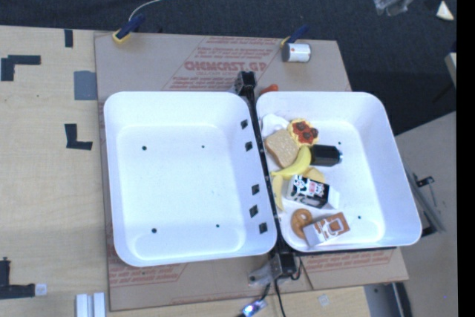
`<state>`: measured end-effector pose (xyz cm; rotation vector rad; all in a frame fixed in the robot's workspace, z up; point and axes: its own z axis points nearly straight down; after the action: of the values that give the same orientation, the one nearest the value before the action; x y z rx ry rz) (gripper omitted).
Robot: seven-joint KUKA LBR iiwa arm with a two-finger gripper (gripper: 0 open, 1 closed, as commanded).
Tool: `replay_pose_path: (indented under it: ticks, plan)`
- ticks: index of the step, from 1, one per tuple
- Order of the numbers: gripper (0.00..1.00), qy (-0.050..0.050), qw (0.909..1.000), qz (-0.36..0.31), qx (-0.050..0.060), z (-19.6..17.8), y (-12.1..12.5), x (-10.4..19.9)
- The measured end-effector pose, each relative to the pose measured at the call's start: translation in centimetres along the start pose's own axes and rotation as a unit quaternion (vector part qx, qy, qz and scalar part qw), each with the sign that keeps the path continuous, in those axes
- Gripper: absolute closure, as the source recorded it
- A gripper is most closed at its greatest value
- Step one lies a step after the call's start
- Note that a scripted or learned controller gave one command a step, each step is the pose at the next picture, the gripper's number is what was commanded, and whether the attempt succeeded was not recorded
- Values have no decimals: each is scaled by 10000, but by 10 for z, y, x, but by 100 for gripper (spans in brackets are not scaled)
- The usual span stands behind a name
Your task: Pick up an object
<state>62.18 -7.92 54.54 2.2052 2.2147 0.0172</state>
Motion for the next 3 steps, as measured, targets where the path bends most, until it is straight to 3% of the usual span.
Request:
replay_pose_path:
  ticks: [1,2,3]
  plan:
    - [100,14,10000,1,92,13,49,36]
    - [100,4,9999,53,96,12,46,-49]
    - [100,27,9998,42,185,177,12,-72]
